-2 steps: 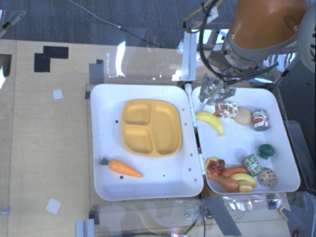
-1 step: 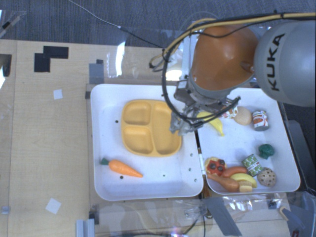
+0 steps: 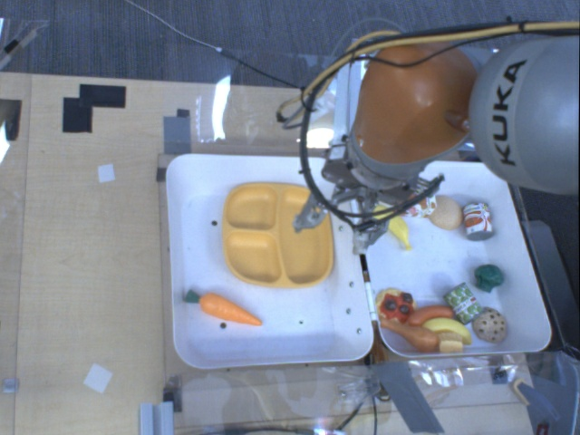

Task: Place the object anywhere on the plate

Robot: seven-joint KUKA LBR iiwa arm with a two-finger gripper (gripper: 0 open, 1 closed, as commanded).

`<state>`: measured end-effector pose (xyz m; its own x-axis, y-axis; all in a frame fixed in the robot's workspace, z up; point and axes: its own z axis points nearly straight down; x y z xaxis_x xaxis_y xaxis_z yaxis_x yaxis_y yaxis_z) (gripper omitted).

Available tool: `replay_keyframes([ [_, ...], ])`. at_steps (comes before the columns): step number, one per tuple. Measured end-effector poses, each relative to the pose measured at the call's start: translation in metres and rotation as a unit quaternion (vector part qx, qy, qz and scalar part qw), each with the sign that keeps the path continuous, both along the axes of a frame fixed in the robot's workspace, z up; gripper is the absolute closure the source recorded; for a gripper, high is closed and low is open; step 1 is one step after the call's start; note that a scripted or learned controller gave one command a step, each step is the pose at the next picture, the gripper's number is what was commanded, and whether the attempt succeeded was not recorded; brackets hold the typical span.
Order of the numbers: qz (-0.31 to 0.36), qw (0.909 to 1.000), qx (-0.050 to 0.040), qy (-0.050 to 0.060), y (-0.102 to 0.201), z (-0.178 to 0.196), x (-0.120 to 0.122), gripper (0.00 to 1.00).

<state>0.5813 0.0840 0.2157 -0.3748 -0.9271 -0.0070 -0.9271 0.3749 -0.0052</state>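
The yellow plate (image 3: 272, 243), with three compartments, lies in the left white bin (image 3: 195, 243). An orange carrot (image 3: 228, 309) lies on that bin's floor just off the plate's front-left corner. My gripper (image 3: 336, 226) hangs under the orange wrist, above the divide between the two bins. One finger (image 3: 310, 215) is over the plate's right edge; the other (image 3: 362, 237) is over the right bin's left rim. The fingers stand apart and I see nothing between them. A small yellow piece (image 3: 400, 232) lies just right of the gripper.
The right bin (image 3: 535, 333) holds several toy foods: a cream ball (image 3: 445, 213), a small can (image 3: 478, 220), a green piece (image 3: 489, 276), a green packet (image 3: 463, 301), a spotted brown ball (image 3: 490, 325) and a sausage with a banana (image 3: 426, 329). Cables loop around the wrist.
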Motion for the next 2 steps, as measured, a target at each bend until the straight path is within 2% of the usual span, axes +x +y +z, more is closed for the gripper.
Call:
replay_keyframes([
  [1,0.001,1.0000,0.0022,-0.005,0.0029,0.0128,0.0020,1.00],
  [2,0.001,1.0000,0.0021,-0.005,0.0027,0.0123,0.0019,0.00],
])
